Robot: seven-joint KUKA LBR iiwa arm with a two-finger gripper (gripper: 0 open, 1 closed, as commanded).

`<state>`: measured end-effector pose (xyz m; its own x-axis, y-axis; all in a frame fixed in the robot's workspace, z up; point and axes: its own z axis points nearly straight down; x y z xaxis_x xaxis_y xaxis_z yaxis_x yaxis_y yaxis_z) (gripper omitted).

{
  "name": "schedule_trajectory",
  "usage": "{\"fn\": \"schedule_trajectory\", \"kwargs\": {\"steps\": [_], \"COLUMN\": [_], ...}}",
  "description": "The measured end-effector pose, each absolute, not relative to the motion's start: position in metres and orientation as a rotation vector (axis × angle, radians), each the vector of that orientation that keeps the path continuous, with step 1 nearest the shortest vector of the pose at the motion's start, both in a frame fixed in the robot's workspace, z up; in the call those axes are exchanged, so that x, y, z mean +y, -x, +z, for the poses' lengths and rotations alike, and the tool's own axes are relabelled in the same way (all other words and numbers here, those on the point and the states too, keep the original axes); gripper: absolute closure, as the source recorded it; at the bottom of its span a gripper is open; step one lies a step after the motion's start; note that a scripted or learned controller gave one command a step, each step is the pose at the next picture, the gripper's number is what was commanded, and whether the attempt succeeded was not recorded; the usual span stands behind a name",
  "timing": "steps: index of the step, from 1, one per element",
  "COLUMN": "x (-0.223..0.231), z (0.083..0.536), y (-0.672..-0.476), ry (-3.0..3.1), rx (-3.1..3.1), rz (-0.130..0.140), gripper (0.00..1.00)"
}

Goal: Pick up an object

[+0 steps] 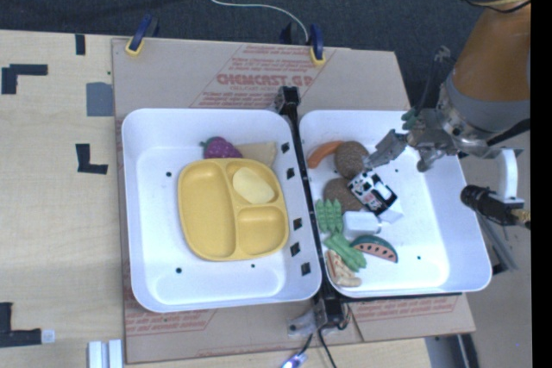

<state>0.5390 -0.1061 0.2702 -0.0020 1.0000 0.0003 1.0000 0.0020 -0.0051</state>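
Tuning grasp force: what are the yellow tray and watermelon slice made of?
Yellow divided tray: looks like moulded plastic, matte with a soft sheen and rounded compartment edges. Watermelon slice: probably toy plastic or rubber, flat colours; too small to be sure.

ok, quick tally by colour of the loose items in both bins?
Left bin:
Yellow: 2, divided plate and a pale piece in its compartment
Purple: 1, item behind the plate

Right bin:
Brown: 2, round item and another partly hidden
Orange: 1
Green: 2
Red-and-green slice: 1
Black-and-white: 1
White: 1
Tan: 1

Total: 12
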Motion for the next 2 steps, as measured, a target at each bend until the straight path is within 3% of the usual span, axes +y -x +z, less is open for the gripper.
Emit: {"fn": "schedule_trajectory", "kwargs": {"steps": [1, 2], "x": [-0.164, -0.162], "z": [0.176, 0.080], "y": [-0.613, -0.607], "ry": [2.219, 2.221], "rx": [-2.218, -2.221], "rz": [0.009, 0.001], "gripper": [0.00, 0.00]}}
